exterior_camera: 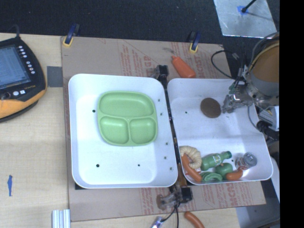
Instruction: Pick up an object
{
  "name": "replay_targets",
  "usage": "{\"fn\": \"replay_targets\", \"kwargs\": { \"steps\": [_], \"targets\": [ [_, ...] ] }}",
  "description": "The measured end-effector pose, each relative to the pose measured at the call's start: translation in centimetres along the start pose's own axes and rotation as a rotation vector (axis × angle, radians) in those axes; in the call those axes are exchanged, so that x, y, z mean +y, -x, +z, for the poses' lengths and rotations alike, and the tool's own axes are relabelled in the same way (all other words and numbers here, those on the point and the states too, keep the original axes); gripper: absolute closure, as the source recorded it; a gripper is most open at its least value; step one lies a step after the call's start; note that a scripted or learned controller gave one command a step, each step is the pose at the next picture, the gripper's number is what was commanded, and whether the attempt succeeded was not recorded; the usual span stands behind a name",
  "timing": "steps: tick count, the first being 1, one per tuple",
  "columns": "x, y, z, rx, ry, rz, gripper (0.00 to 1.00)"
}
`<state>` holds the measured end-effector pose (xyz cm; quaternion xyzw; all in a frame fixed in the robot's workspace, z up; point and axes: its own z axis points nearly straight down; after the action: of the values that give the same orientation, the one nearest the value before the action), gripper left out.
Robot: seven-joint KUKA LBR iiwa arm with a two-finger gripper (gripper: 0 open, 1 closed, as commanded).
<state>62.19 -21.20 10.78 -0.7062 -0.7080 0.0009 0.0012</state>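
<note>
My tool [231, 100] hangs low over the right bin [216, 129], near its far right wall; I cannot tell how it is set or whether it holds anything. The brown round cookie [210, 107] lies just beside it, to its left and apart from the wall, flat on bare white floor with room all round. It has no long axis, so any approach angle should serve. The toy-food heap [213, 166] sits well apart, toward the near rim.
</note>
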Motion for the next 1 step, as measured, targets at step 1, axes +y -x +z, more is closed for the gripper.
{"fn": "replay_targets", "kwargs": {
  "steps": [1],
  "targets": [
    [-5.30, -0.03, 1.65, -0.002, -0.001, -0.003, 1.00]
  ]
}}
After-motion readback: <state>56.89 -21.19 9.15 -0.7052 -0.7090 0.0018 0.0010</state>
